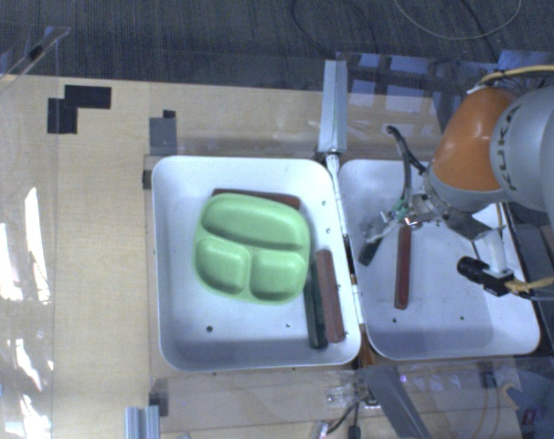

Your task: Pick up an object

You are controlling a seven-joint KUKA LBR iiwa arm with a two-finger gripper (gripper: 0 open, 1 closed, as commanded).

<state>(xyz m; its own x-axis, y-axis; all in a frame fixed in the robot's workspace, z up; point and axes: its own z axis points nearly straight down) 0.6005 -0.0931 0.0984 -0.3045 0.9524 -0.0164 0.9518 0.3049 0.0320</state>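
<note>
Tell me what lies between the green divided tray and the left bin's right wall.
In the camera view, two sticks lie side by side between the green tray and the wall: a dark green stick and a brown stick.

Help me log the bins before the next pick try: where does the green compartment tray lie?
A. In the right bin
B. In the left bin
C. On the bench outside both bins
B: the green compartment tray lies inside the left bin, with a dark green stick and a brown stick beside it along the bin's right wall.
</note>
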